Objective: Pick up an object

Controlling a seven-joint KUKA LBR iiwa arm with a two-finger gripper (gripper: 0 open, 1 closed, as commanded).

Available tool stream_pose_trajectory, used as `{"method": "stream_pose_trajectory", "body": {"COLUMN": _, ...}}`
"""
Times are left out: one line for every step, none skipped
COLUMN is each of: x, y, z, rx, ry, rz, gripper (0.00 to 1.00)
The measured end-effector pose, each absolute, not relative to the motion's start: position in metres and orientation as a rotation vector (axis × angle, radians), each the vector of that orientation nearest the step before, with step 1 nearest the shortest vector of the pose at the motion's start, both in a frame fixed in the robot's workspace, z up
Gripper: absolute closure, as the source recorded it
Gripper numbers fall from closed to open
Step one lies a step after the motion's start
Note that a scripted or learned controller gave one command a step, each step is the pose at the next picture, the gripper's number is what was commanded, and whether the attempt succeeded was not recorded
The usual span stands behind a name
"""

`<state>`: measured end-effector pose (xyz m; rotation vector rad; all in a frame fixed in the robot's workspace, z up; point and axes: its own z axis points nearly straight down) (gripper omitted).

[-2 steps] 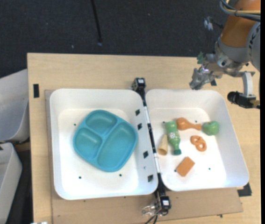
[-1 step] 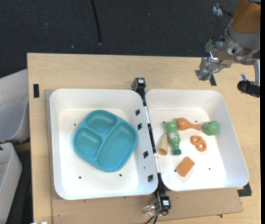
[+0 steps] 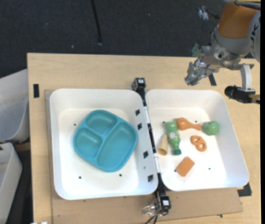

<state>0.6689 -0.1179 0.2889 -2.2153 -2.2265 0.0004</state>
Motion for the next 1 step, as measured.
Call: {"method": "stream_pose_trajectory", "body": {"x": 0.6561, "y": -0.0709, "z": 0.2885, "rx": -2.215, "ry": -2.226, "rz": 0.002, "gripper": 1.00}}
